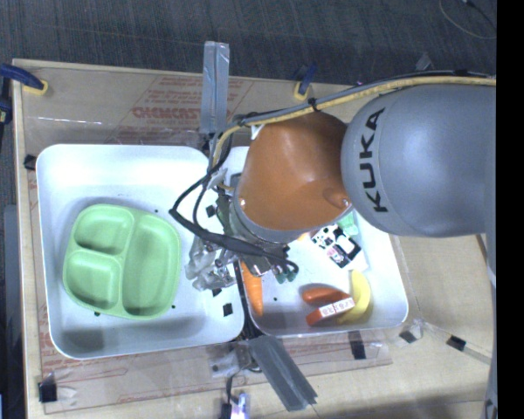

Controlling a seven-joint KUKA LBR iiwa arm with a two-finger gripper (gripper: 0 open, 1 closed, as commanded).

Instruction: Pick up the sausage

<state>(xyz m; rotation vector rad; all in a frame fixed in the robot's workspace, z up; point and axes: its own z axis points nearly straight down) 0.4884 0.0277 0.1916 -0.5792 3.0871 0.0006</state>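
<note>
Gripper (pixel 211 267) sits low over the left bin's (pixel 48 234) right edge; finger state cannot be told. Sausage (pixel 319 294) lies in the right bin (pixel 393 299), beside a banana (pixel 361 297).

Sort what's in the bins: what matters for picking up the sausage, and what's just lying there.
For the job:
- sausage, in the right bin
- gripper, down near the wall between the bins

Lying about:
- green divided plate, in the left bin
- carrot
- banana
- black-and-white package
</note>
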